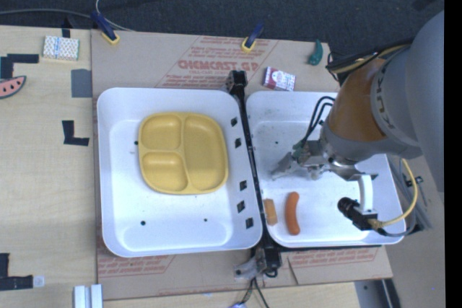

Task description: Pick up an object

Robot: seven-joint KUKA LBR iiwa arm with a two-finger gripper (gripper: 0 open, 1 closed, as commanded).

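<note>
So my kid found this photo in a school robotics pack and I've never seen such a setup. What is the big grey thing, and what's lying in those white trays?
One camera looks down at a slant on a bench. The grey machine with the orange band is a robot arm reaching in from the right; its end effector hangs over the right bin. That bin holds a hot dog sausage and a smaller brownish piece near its front edge. The left bin holds a yellow divided plate. Nothing shows between the fingers, so nothing is picked up yet.
</note>
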